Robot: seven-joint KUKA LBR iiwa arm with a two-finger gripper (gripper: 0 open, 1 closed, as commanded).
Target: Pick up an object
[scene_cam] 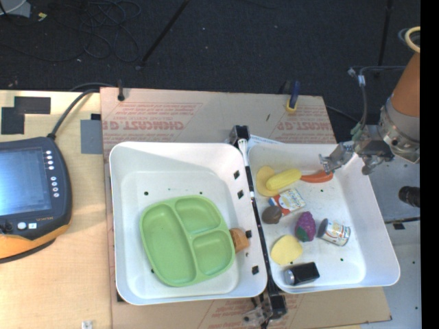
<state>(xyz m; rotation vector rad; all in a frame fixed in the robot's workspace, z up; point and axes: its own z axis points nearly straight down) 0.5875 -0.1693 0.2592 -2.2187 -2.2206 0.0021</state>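
Gripper (334, 160) over right bin (374, 214), beside orange piece (317, 177) — finger state unclear; green tray (185, 240) in left bin (130, 184)

— Where's your arm (405, 108) now?
— It reaches in from your right, orange band up, wrist tilted low, your gripper (337, 157) angled down and leftward.

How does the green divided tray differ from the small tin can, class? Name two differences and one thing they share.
The green divided tray lies flat and is much the larger; the small tin can lies on its side. The tray is plain green, while the can is silvery with a printed label. The tray sits in the left bin, the can in the right bin. Both rest untouched on a white bin floor.
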